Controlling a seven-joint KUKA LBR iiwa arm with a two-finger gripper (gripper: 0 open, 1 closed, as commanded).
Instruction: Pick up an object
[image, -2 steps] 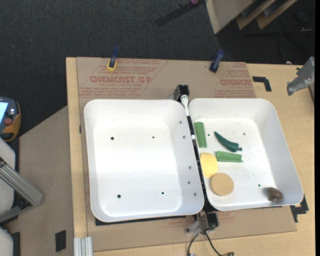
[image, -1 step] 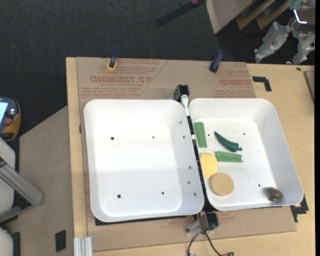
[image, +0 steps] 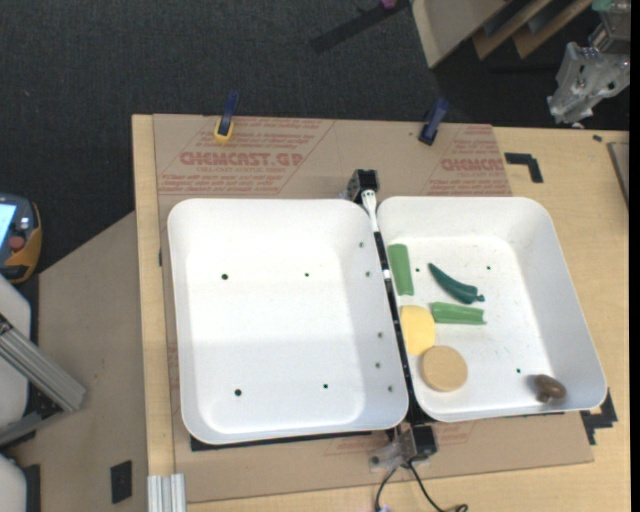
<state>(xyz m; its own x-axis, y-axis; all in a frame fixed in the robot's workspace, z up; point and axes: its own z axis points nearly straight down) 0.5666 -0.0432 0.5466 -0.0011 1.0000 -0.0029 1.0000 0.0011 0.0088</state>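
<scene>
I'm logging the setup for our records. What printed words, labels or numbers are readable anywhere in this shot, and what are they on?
"CHEMCAST G.P" in red on the brown board behind the left bin; the last letters are faint.
Smaller red lines around it: too blurred to read.
Similar red print on the board behind the right bin: partly hidden, unreadable.

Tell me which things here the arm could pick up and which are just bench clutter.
Pickable, in the right bin:
light green stick
dark green curved piece
green bar
yellow piece
tan disc
brown lump

Clutter:
left bin
blue clamps
cardboard sheet
</scene>
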